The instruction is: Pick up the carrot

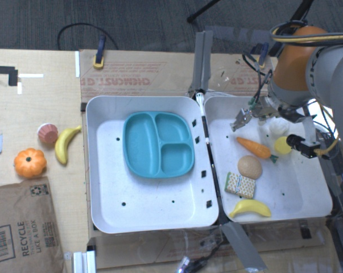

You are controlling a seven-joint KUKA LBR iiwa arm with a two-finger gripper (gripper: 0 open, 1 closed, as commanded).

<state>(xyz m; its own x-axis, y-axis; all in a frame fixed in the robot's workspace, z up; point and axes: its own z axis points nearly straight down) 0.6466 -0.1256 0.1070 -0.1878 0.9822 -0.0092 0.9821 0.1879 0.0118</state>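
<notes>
The orange carrot [254,147] lies on its side in the right bin [308,198], pointed end toward the upper left and green stub toward the lower right. My gripper [242,121] hangs just above and to the upper left of the carrot's tip, a short way from it. It is open and nothing sits between its fingers. The grey arm with its orange band comes in from the upper right.
Also in the right bin are a beige round item [249,166], a patterned packet [240,185], a banana [251,209], a yellow fruit [282,145] and a white item [276,128]. The left bin [103,198] holds a teal divided plate [158,144]. A small pumpkin [30,162], another banana [65,144] and a pink cup [47,133] lie on the bench.
</notes>
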